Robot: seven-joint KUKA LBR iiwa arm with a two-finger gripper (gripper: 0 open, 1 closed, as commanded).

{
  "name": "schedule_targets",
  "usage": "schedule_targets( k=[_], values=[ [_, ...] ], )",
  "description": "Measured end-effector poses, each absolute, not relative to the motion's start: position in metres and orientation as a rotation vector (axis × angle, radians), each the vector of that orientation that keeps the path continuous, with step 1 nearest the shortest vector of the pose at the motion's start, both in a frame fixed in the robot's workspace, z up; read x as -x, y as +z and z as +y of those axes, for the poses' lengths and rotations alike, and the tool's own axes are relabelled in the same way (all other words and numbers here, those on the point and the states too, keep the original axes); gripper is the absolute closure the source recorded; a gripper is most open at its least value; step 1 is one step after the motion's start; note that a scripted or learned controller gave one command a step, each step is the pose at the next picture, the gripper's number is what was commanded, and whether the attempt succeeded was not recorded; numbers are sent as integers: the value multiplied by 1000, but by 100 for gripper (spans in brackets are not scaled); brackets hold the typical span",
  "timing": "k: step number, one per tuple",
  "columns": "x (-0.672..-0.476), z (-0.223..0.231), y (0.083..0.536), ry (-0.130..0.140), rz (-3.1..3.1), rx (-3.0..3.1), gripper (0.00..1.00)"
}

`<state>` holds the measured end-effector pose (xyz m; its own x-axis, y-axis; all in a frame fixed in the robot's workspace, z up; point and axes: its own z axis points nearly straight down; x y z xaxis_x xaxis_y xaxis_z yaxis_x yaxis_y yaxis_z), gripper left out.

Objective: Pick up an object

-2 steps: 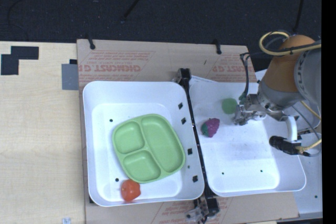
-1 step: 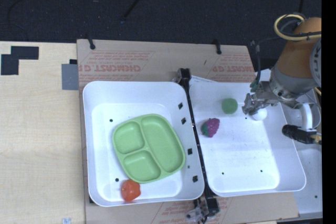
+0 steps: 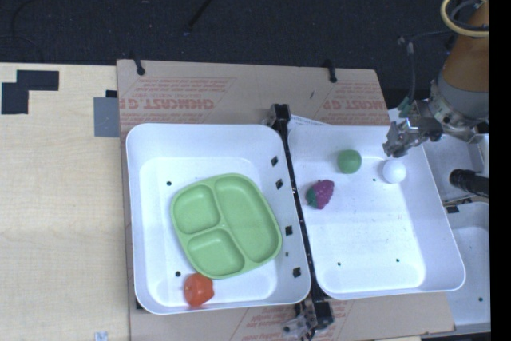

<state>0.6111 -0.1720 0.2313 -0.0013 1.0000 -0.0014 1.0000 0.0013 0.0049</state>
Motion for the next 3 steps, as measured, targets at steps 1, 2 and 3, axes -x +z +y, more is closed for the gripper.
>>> schedule_targets(
  k=[1,2,3],
  values=[
    [-611,-173,256,0,2223,-2220,100],
    [-592,-131,246,-3,2228,-2221,100],
    [-583,-77,233,-3,2229,-2221,100]
  ],
)
